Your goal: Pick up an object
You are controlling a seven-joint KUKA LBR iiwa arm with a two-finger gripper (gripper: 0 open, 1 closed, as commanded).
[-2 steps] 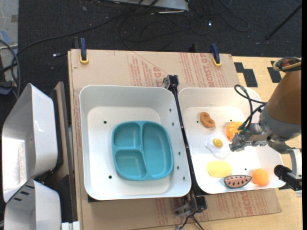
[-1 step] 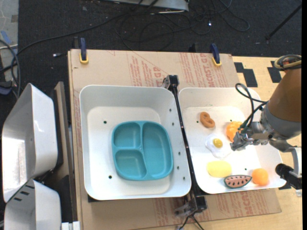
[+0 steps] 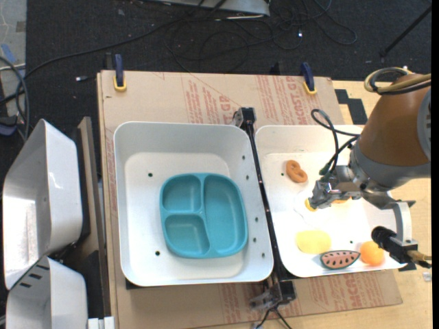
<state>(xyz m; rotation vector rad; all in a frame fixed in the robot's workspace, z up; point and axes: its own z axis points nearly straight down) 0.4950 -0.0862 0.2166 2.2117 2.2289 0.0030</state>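
The end effector (image 3: 321, 199) hangs low in the right white plastic bin (image 3: 274, 142), over a small yellow piece; whether it is open or closed, I cannot tell. This looks like the reaching step. Next comes a secure closing and lift.

Small brown pretzel-like toy (image 3: 297, 171) flat in right bin (image 3: 274, 142), upper left part.

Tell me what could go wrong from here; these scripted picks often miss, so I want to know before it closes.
1. The gripper sits over a small yellow-orange item it mostly hides, so it may close off-centre and miss.
2. The pretzel lies close by and could get nudged.
3. The arm's bulk shades the orange and watermelon slice.
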